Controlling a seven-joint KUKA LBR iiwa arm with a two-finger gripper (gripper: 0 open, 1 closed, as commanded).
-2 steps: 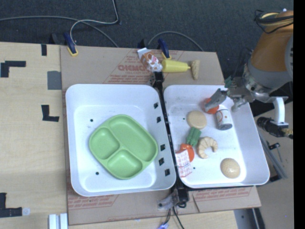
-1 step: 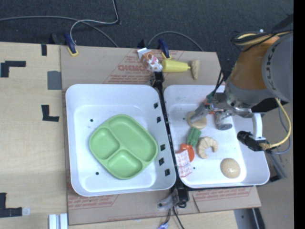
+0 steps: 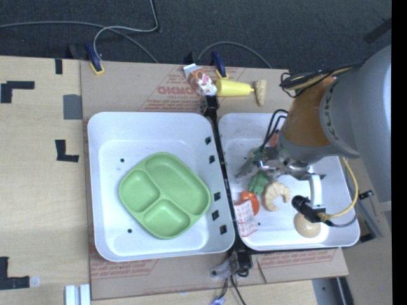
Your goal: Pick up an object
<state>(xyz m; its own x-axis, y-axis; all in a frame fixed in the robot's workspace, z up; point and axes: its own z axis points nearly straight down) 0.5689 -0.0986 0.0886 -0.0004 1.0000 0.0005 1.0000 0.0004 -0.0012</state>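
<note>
While the grey arm (image 3: pixel 356 113) with its orange band (image 3: pixel 305 116) reaches in from the right, its gripper (image 3: pixel 259 165) hangs low over the right-hand white bin (image 3: pixel 343 237), near that bin's left half. Whether the gripper is spread or pressed together cannot be told from this slanted overhead view, and nothing can be seen held by it.

Just below the gripper lies a small green object (image 3: pixel 258 183). Beside that, slightly lower and to the right, sits a pale, curled, shrimp-shaped piece (image 3: pixel 275 196). Lower and to the left of the gripper lies a small packet with an orange-red top (image 3: pixel 246 211), close to the wall between the 2 bins. Farther down and to the right rests a round tan object (image 3: pixel 308 226), with a black fitting on the arm's cabling just above it.

Well to the left of the gripper, the left-hand white bin (image 3: pixel 105 132) holds a green plate with 3 compartments (image 3: pixel 164 194). Above the gripper, outside the bins on the cardboard, lies a yellow toy (image 3: pixel 234 88) next to a small printed packet (image 3: pixel 202 80).
</note>
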